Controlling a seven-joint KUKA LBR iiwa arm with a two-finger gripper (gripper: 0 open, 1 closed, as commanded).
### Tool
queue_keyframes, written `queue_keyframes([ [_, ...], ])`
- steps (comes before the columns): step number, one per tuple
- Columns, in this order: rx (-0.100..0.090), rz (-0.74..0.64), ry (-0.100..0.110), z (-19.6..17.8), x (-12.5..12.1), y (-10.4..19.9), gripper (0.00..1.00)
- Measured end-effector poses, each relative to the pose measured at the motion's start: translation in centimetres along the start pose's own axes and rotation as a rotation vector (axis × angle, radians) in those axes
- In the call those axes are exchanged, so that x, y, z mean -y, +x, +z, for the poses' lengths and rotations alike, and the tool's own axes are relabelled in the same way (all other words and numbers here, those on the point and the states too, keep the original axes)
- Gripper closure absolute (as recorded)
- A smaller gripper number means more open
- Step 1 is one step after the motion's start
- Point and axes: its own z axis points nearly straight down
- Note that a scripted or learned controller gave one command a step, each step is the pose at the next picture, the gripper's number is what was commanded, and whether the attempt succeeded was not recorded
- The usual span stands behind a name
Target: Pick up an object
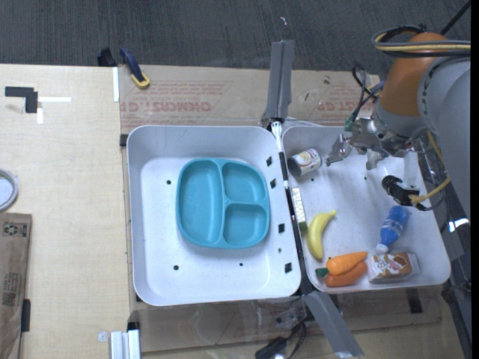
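My gripper [352,157] hangs over the far part of the right bin [352,200], its two fingers spread apart and open with nothing between them. A small silver can [304,160] lies just left of it, against the bin's left wall. Nearer the front lie a yellow banana [320,232], an orange carrot [346,268], a blue bottle [393,224] and a brown-and-white snack packet [391,266]. The gripper touches none of them.
The left bin [150,223] holds a teal divided plate [223,202]. A grey post [281,77] stands behind the divider between the bins. A black cable loop [400,189] hangs from the arm over the right bin. Tape and clamps lie on the bench at left.
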Motion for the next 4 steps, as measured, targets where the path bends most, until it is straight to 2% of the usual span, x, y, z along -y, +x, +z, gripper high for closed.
queue_keyframes([
  [1, -0.008, -0.009, 0.002, 0.9, 2.6, -6.7, 0.00],
  [2, -0.011, 0.154, 0.007, 1.0, 10.8, -7.4, 0.00],
  [3, -0.007, 0.158, 0.005, 0.2, 10.8, -7.6, 1.00],
  [4, -0.009, 0.156, 0.006, 0.2, 10.8, -7.4, 0.00],
])
